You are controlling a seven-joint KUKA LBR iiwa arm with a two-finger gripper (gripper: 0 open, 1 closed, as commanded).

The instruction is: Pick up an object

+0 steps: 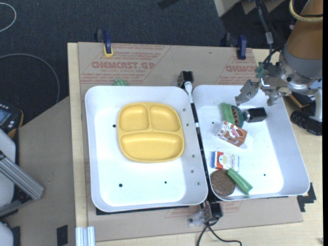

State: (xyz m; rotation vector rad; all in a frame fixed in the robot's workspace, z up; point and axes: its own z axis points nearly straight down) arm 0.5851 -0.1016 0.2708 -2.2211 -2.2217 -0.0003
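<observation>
Nearest the camera, at the right bin's (287, 152) front edge: a brown disc (222, 183), touching a green stick-shaped piece (239, 181) whose long axis runs diagonally, upper left to lower right. Just behind them lies a small carton (226, 161), white with red and blue print; its lettering is too small to read.

Mid-bin: a red and white packet (231, 134), tilted, printing illegible. Behind it is a green object (230, 113) with a striped end, long axis running from upper left to lower right, touching a dark cylinder (254, 115) lying roughly left-right.

Gripper (260, 92) sits over the right bin's far part, just above the dark cylinder. Fingers (247, 93) look spread, nothing visible between them; contact with the cylinder cannot be judged. Arm is cut off by the frame's right edge.

Left bin (102, 147) holds a yellow divided plate (150, 132), three compartments, long one toward the camera.

Cardboard sheet (138, 63) under the bins reads "CHEMCAST G P" in red; a second print at right is partly hidden. Blue clamps (107, 40) pin its far edge.
</observation>
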